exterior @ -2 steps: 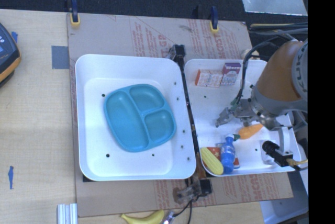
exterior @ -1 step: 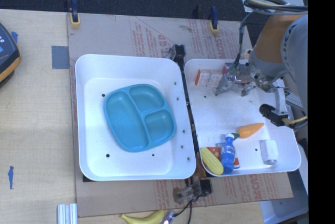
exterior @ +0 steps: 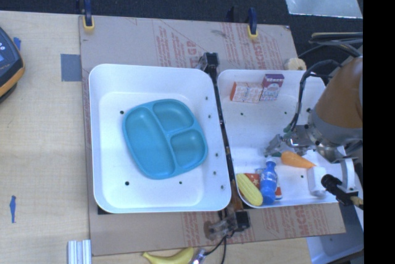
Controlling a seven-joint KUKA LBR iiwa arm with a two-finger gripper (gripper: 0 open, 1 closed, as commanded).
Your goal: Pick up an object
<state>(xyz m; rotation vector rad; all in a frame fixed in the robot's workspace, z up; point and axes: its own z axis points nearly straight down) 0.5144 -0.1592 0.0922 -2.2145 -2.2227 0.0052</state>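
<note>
The right bin (exterior: 247,127) holds several small items. A white and red carton (exterior: 245,92) and a purple-topped box (exterior: 271,85) lie at its far end. An orange carrot (exterior: 297,161) lies near the bin's right side. A blue bottle (exterior: 268,182) and a yellow corn cob (exterior: 249,189) lie at the near edge. My gripper (exterior: 279,145) hangs low over the right bin, just left of and above the carrot, with the arm's orange band behind it. Nothing shows between its tips.
The left bin (exterior: 111,195) carries a blue divided plate (exterior: 165,137). A banana (exterior: 173,255) lies on the bench in front of the bins. Blue clamps (exterior: 87,12) pin the cardboard at the back. A dark device (exterior: 7,62) sits at the left edge.
</note>
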